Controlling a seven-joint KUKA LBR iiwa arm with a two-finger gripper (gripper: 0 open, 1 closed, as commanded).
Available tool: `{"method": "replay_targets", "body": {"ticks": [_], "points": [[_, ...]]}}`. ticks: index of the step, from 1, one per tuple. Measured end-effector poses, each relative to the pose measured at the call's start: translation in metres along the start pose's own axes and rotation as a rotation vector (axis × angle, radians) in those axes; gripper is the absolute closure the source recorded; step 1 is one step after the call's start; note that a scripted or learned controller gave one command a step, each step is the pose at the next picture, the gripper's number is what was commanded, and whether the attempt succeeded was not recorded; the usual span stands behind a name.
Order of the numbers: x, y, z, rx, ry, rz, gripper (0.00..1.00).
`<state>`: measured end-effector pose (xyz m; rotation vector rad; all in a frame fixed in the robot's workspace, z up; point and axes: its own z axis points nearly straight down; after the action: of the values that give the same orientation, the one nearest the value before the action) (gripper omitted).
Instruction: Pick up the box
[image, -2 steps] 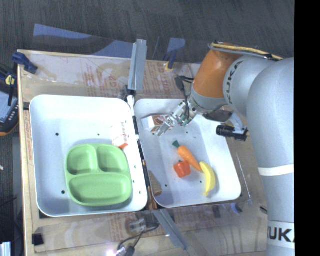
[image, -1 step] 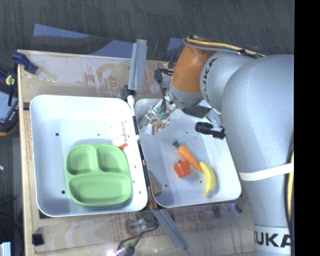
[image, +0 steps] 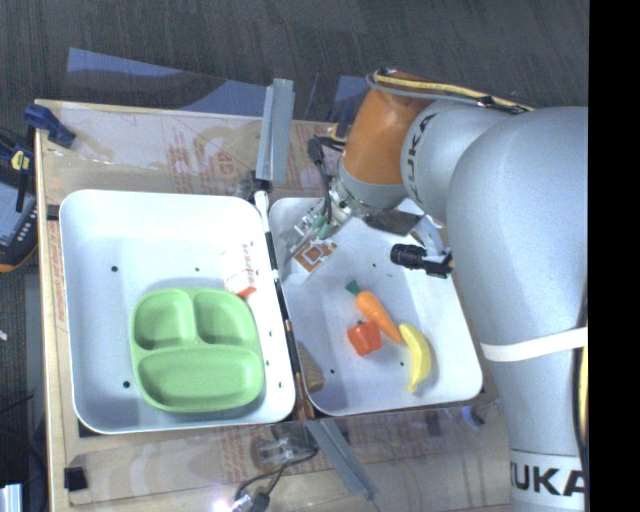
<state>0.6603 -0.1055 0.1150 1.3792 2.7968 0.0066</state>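
A small white box with an orange end (image: 239, 271) lies in the left bin (image: 90, 230), close to its right wall and just above the green plate. My gripper (image: 313, 231) hangs low over the far left corner of the right bin (image: 450, 345), below the orange wrist band. Right under it sits a small brown-and-white printed piece (image: 314, 256); I cannot tell whether the gripper touches or holds it. The gripper's tip is partly hidden by the wrist.
A green divided plate (image: 197, 350) fills the near half of the left bin. In the right bin lie a carrot (image: 377, 311), a red pepper (image: 364, 338) and a banana (image: 417, 357). The arm's bulk covers the right bin's right side.
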Motion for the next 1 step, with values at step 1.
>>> {"method": "replay_targets", "body": {"ticks": [1], "points": [[0.0173,-0.0173,-0.1738,0.010,0.018,-0.310,1.00]]}}
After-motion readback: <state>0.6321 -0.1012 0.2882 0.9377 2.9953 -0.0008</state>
